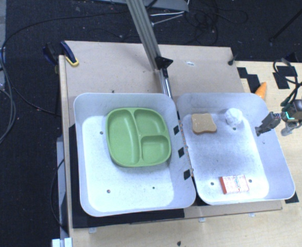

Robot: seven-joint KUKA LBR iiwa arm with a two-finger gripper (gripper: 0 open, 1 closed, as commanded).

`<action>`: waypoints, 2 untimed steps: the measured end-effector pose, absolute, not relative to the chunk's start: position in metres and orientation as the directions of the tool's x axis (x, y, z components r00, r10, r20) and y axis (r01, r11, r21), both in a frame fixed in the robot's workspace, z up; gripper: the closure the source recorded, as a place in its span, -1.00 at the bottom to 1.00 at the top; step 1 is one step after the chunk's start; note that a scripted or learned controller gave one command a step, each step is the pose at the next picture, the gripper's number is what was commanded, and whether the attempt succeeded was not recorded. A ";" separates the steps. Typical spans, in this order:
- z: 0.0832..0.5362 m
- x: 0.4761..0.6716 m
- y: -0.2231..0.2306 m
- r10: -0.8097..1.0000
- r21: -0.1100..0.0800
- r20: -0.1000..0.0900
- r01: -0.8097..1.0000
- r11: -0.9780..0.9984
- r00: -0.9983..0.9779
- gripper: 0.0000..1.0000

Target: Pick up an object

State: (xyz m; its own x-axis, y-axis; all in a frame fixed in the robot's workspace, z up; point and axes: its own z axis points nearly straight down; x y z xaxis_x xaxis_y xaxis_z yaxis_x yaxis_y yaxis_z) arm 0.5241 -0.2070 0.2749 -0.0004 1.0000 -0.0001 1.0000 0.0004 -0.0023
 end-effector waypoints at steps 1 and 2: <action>0.276 0.525 -0.207 1.000 0.000 -0.001 1.000 0.001 -0.001 -1.00; 0.231 0.519 -0.207 1.000 -0.003 0.000 1.000 -0.001 0.001 -1.00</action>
